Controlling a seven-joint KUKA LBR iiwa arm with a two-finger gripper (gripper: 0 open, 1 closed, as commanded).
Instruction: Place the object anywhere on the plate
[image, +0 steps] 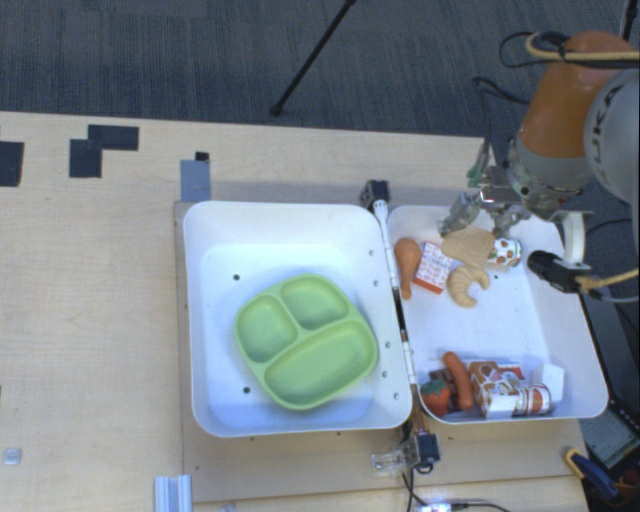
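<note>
In the camera view, the end effector (487, 205) is seen with fingers spread just above the croissant (468, 262), nothing pinched, the green plate (305, 341) far left; crowding neighbours could be snagged, spoiling the grasp.

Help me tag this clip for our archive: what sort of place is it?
Probably a robotics lab: a grey-and-orange arm over two white bins, toy food beside a green divided plate, and cables on carpet.

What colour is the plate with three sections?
The plate is light green, plain with no pattern, sitting in the left bin; the camera view shows it.
</note>
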